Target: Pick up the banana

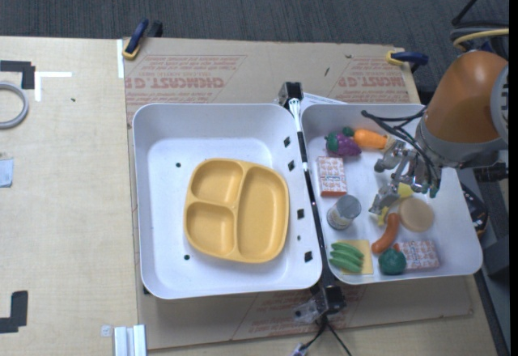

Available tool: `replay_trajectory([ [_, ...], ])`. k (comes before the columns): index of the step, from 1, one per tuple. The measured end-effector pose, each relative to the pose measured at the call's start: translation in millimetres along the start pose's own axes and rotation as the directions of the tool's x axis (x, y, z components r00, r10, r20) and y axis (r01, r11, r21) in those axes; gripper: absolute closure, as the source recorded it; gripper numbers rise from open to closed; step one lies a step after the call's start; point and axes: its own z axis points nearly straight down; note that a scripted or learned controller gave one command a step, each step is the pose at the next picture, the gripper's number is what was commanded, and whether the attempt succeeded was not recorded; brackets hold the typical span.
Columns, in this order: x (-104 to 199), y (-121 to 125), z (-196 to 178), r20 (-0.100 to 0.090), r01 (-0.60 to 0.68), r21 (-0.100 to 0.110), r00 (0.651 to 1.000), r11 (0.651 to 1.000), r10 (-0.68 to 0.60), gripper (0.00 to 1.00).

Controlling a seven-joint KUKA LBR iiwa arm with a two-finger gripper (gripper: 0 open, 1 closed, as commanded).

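Gripper (387,199) state can't tell; yellow banana (390,199) just under it, cardboard (194,71) prints mirrored "CHEMCAST GP".

Left bin (154,209): yellow three-compartment plate (237,210) lying flat at centre. Right bin (453,261): purple grapes (344,143) and carrot (371,137) near far edge; small printed carton (331,175) by left wall; metal can (345,211), possibly on its side; green pea pods (349,256) at near-left corner.
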Motion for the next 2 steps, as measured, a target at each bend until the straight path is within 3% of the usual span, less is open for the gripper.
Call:
replay_trajectory([
  [1, -0.8, 9.0, -0.3, 0.001, 0.440, 0.000, 0.898, 0.898, -0.440, 0.00],
  [2, 13.7, -50.6, -0.6, 0.002, 0.497, 0.000, 0.867, 0.867, -0.497, 0.00],
])
